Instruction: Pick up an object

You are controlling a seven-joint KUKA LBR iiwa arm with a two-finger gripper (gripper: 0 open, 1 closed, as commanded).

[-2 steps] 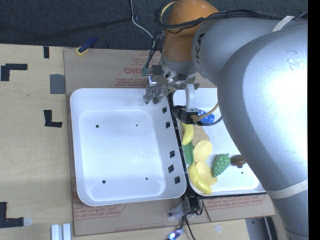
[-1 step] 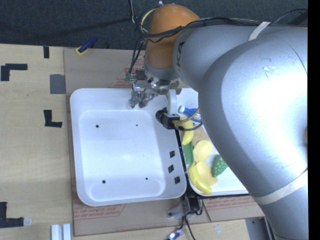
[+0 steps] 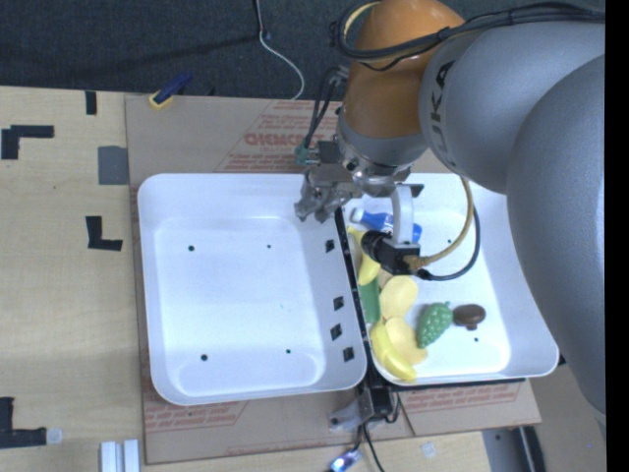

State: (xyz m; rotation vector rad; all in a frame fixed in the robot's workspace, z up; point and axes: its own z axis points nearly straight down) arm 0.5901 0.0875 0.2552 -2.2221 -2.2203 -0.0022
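Camera view, looking down: the gripper (image 3: pixel 316 205) hangs over the far end of the divide between the left bin (image 3: pixel 236 293) and the right bin (image 3: pixel 496 264); whether it is clenched or released cannot be told. In the right bin, a blue object (image 3: pixel 376 221) lies nearest. Then come smooth yellow pieces (image 3: pixel 398 298), a green strip (image 3: pixel 371 305) running lengthwise along the divide, a knobbly green grape bunch (image 3: pixel 432 324) and a brown lump (image 3: pixel 470 315). The red printing (image 3: pixel 270 138) on the cardboard (image 3: pixel 197 131) is too blurred to read.

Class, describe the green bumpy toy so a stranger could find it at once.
Find the right bin. Toward its near end, the green toy lies between yellow pieces and a small brown thing. It is the only knobbly one, like a grape bunch.
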